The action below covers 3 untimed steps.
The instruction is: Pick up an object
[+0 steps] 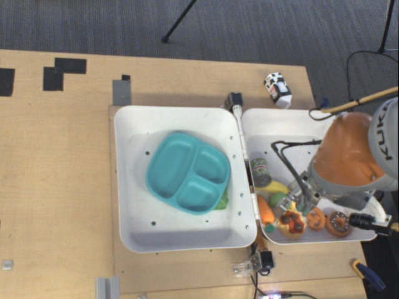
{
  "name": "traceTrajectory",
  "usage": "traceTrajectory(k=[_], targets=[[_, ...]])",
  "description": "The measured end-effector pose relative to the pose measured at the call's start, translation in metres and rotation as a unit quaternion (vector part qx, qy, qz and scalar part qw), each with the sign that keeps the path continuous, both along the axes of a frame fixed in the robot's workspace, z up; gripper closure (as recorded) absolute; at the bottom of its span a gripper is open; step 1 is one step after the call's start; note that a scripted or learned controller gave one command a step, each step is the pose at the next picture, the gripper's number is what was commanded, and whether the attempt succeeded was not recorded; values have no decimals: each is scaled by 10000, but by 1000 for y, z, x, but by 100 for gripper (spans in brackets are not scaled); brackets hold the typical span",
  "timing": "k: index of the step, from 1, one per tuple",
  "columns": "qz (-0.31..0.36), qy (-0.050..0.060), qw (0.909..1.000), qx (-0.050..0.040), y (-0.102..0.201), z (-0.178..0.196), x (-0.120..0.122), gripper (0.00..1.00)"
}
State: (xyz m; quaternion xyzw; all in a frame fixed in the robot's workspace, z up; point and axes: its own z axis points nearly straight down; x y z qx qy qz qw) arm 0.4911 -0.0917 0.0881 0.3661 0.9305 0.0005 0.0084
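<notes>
The right bin [280, 126] holds a heap of small toy foods near its front: a green can [258, 167], a yellow piece [275, 187], an orange carrot [266, 211], a red and yellow item [292, 223], an orange ring [316, 218] and a brown round piece [339, 223]. My gripper [298, 199] is down among them, right above the yellow piece and the red and yellow item. The arm's orange band [348, 149] hides the bin's right half. Nothing is visibly between the fingers.
The left bin [137, 229] carries a teal divided plate [188, 172] with a green bit under its front edge. A small black and white cow toy [277, 90] lies on the bench behind the right bin. Black cables loop across the right bin.
</notes>
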Motion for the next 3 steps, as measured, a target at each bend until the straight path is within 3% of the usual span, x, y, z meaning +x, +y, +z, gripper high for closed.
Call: traceTrajectory(k=[1, 2, 3], targets=[[-416, 8, 9991, -9, 1, 0, -1, 0], [-422, -26, 9991, -15, 1, 11, 1, 100], [-434, -66, 9990, -42, -2, 13, 3, 0]])
